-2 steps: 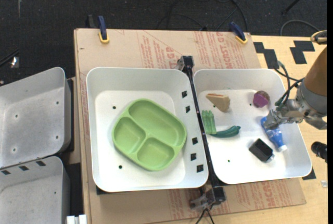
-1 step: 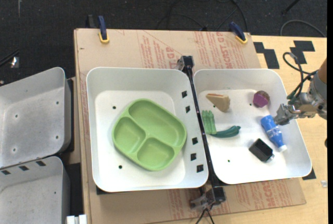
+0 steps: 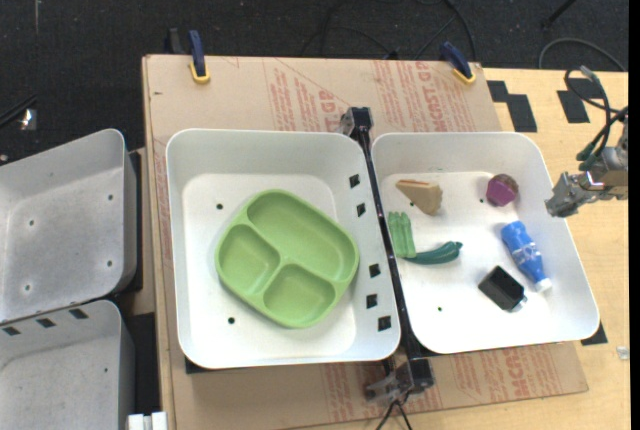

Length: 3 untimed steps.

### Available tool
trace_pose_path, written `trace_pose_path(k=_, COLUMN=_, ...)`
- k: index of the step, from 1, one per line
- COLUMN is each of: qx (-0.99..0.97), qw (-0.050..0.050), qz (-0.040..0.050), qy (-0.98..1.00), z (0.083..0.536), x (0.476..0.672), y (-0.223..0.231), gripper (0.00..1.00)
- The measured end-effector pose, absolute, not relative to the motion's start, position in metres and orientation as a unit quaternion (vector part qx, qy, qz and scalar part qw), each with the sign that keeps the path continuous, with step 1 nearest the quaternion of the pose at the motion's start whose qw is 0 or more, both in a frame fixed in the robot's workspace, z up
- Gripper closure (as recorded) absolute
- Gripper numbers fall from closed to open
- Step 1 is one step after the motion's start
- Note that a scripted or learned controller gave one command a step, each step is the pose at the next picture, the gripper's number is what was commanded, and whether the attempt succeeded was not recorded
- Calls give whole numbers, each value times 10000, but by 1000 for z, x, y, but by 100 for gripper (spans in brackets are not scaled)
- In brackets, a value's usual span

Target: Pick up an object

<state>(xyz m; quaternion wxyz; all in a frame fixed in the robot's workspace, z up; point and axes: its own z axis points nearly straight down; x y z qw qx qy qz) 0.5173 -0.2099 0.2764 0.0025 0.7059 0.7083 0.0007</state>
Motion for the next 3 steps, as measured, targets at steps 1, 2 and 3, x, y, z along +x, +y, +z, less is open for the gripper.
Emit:
trace_pose_path(k=1, qx=7061, qw=15, qz=3, qy=7082, z=299, x=518, y=-210, gripper=100)
trace_pose_path(k=2, qx=7048, qw=-10, qz=-2, qy=7094, z=288, x=513, y=-165, gripper=100)
trace_pose_path(k=3, qx=7054, qw=0, qz=-4, qy=7088, z=289, x=516, y=-118, gripper=100)
